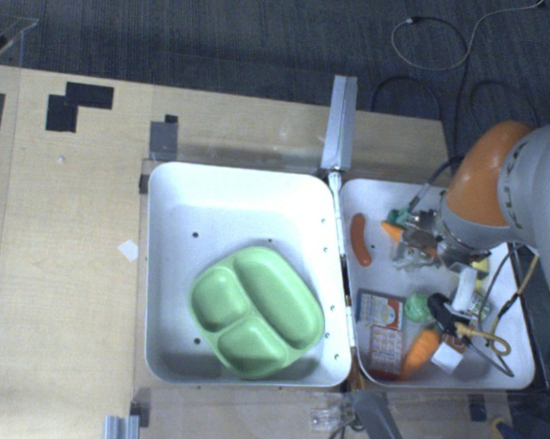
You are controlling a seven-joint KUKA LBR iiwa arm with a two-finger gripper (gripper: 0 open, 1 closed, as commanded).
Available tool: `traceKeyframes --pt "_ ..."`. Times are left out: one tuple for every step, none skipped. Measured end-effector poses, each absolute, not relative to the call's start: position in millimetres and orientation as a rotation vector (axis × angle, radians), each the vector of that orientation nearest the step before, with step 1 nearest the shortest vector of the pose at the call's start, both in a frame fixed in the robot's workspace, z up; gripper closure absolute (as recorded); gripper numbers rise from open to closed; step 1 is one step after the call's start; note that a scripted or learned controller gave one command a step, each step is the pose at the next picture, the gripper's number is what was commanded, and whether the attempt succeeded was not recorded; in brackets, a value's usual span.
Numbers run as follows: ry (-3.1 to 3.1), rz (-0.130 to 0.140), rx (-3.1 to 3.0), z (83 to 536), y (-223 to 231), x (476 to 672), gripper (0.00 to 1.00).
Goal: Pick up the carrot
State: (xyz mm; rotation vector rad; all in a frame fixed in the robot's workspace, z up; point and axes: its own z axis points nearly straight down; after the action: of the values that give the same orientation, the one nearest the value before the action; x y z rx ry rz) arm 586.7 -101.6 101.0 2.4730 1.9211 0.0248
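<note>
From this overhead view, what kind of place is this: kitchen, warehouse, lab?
Most likely a robotics lab bench set up for pick tests. Two white bins sit side by side on a wooden bench, toy food like a carrot and green divided plate fills them, and loose cable lies behind.

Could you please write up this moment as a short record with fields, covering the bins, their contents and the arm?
left bin: holds a green divided tray
right bin: holds carrot, sausage, printed card, other small items
carrot: near the front edge, lying beside the card
gripper: over the right bin's back half, apart from the carrot
</note>
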Motion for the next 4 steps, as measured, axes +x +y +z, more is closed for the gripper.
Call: traceKeyframes --pt "1.811 0.007 2.564 186 -24 646.6 1.00" --pt "1.811 0.005 2.564 186 -24 646.3 0.00" --pt "1.523 0.003 2.746 106 -103 611.9 0.00" --pt "1.711 0.009 2.629 88 -86 620.8 0.00"
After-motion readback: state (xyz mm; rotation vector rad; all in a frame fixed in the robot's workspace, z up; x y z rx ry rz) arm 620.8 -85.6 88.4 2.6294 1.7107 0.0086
